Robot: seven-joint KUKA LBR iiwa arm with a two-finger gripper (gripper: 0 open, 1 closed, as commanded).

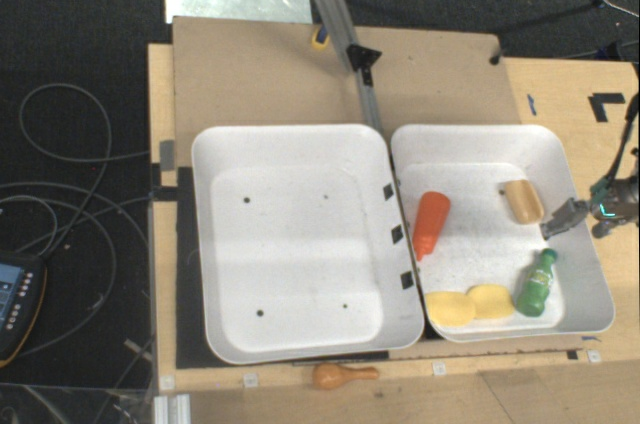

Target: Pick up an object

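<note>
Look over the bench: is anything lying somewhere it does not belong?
Yes. A small orange pear-shaped object lies on the bench, outside the left bin, just past its near rim.

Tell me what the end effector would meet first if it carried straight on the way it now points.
The end effector enters from the right, pointing leftward and slightly up over the right bin. The tan bread-like block lies first in that line, though height above it is unclear, so it might pass over.

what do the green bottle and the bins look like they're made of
Green bottle: probably plastic, glossy, with a bright highlight on its side and a lighter label band. Bins: likely moulded plastic, matte white, with rounded corners and smooth raised rims; too small to be sure.
</note>
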